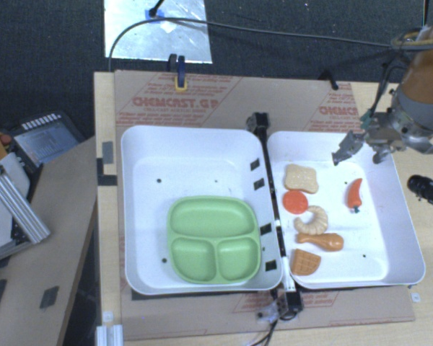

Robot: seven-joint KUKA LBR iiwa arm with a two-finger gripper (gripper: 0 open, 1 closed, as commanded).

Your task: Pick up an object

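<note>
The right bin (400,215) holds several toy foods: a pale bread slice (301,178), a red-orange tomato slice (296,202), a curled shrimp (314,220), a chicken drumstick (322,241), a waffle piece (305,262) and a red chili pepper (354,194). My gripper (361,153) hangs over the bin's far edge, above and behind the chili pepper. It is open, with nothing between its fingers (343,153).
A green three-compartment plate (213,222) lies in the left bin (151,157). A black divider with clips (268,193) runs between the bins. Cables cross the back, and a clamp (179,72) sits at the board's far edge.
</note>
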